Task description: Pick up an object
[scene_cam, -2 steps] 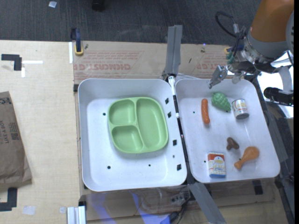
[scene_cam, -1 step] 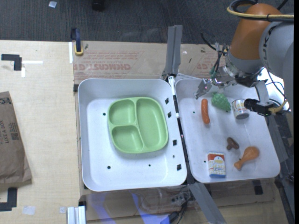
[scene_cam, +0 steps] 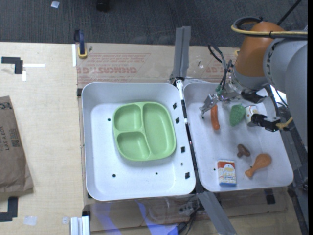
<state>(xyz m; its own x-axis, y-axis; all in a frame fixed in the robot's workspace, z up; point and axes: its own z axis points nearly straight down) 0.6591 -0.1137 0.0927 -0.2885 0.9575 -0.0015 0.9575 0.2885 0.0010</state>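
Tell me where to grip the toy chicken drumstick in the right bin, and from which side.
Take the drumstick across its narrow bone end, probably from straight above. It lies flat, tilted, fat end up-right and thin end down-left, with bare bin floor on both sides. The brown piece and the small box lie apart from it.

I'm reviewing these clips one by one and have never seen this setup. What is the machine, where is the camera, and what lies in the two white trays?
One camera looks down at a slant on a bench. The grey arm with an orange band enters from the right. Its pincer hangs over the right bin, beside an orange carrot-like piece. That bin also has a green lump, a small brown piece, a toy drumstick and a small box. The left bin holds a green divided plate. I see nothing clearly gripped.
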